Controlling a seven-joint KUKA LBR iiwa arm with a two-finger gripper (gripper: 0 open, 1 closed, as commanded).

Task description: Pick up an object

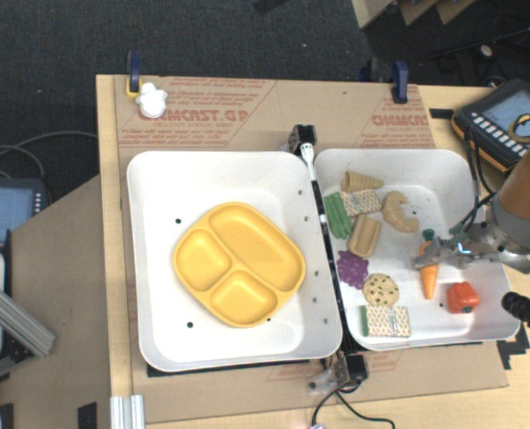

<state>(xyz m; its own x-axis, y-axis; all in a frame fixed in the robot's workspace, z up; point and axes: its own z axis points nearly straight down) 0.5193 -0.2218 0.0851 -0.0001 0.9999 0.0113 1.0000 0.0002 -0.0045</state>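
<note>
Though partly cut off, "MCAST. G.P" print (196,113).

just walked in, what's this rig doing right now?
The arm reaches in from the right over the right bin, which holds toy food. Its gripper is low, just above a carrot, with an orange-red piece beside it. Nothing visibly sits between the fingers, so no pick is confirmed. The left bin holds a yellow divided plate, untouched.
</note>
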